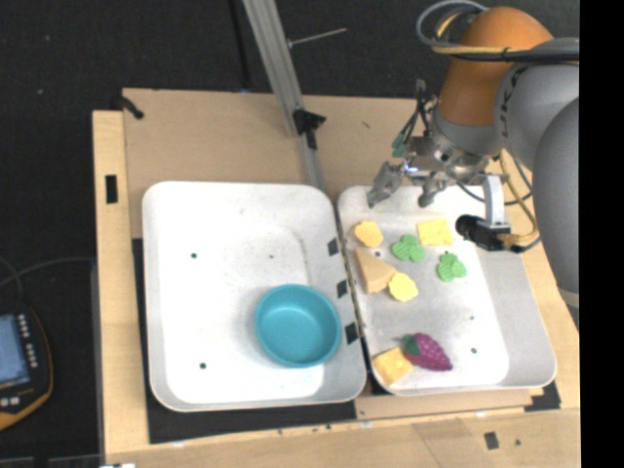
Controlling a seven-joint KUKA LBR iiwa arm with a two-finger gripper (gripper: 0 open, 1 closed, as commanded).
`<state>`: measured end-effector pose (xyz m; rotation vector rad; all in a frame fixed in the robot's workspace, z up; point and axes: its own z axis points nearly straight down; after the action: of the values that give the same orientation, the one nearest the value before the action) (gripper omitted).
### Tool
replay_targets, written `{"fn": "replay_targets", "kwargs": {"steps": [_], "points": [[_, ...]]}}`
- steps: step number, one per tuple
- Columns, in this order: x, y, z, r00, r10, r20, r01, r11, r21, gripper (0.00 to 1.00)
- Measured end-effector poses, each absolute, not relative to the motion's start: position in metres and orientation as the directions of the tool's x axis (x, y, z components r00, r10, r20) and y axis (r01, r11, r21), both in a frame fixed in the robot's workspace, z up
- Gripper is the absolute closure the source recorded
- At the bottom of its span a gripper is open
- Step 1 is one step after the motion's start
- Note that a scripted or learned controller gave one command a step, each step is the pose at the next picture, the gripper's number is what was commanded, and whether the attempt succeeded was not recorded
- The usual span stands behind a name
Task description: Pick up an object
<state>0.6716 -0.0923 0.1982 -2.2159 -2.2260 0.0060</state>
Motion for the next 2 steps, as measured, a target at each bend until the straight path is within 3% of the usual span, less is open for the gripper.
{"fn": "replay_targets", "kwargs": {"steps": [1, 2], "points": [[0.663, -0.101, 0.146, 0.001, 1.000, -0.002, 1.000, -0.001, -0.005, 0.00], [0.666, -0.102, 0.161, 0.002, 1.000, -0.002, 1.000, -0.002, 0.005, 1.00]]}}
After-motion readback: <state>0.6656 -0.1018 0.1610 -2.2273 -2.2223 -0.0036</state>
